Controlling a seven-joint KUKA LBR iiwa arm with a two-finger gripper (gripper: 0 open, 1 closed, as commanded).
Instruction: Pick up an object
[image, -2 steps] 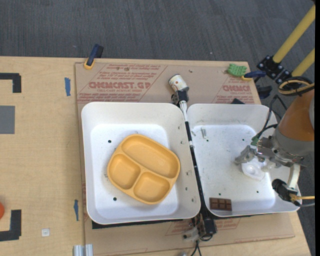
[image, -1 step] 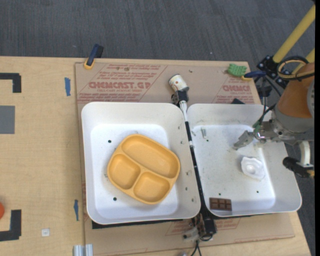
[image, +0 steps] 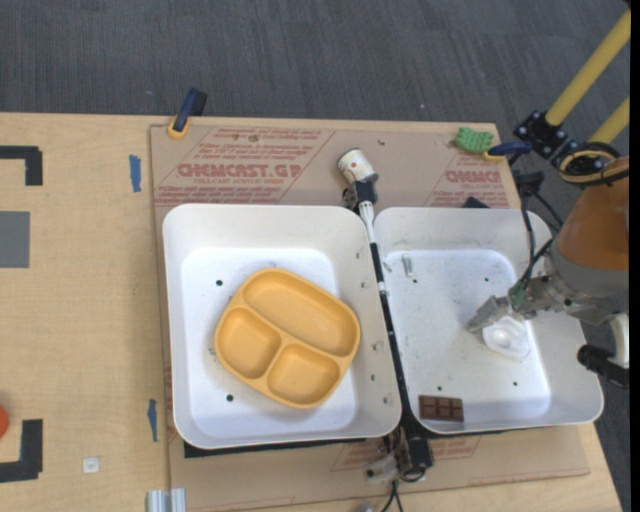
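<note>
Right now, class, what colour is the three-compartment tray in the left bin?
The divided tray is yellow-orange, plainly seen in the overhead camera view.

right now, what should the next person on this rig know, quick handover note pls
Gripper: low in the right bin, fingertips beside a small white object; whether the fingers are open or shut cannot be made out, and nothing is seen between them.
Things: yellow divided tray lies in the left bin. Small brown block sits on the right bin's near rim.
Done: arm has reached the white object.
Left: grasp and lift; no pick is confirmed yet.
</note>
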